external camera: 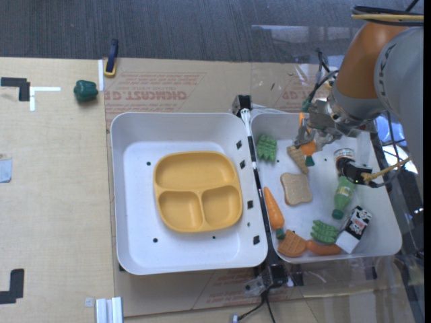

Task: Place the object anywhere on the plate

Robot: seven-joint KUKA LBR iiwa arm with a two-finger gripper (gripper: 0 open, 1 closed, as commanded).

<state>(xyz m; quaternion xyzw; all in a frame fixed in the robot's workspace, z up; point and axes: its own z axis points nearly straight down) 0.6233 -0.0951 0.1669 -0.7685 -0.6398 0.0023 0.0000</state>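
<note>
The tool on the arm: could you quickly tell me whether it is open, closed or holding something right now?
Tool: cannot be told; it hangs low over the right bin, above the cracker.

The yellow plate with three compartments lies flat in the middle of the left bin. In the right bin, a small tan object with an orange piece rests near the back, beneath the arm's wrist.
</note>
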